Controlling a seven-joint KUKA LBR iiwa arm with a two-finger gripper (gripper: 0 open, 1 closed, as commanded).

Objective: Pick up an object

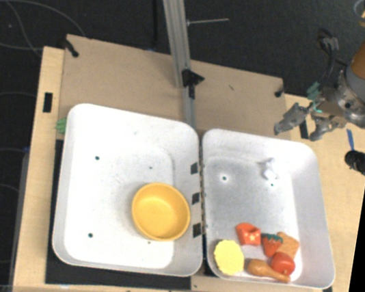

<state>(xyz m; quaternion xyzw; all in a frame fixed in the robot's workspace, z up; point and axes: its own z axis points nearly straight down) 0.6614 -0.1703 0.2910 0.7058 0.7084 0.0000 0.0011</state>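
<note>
Arm raised at the upper right, claw (pixel 302 125) spread open and holding nothing.
Small toy foods (pixel 265 251) are clustered in the right bin's (pixel 312 198) lower corner, well apart from it.

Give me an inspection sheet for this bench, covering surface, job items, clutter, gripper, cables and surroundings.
Surface: tan bench bearing a left white bin and a right white bin.
Job's things: round yellow bowl in the left bin; yellow disc, red toy pieces and an orange-brown piece clustered in the right bin's near corner.
Clutter: small white scrap in the right bin.
Gripper: two-finger gripper above the right bin's far edge, open, holding nothing.
Cables: thin cables on the dark floor, left.
Surroundings: slanted metal post.
</note>
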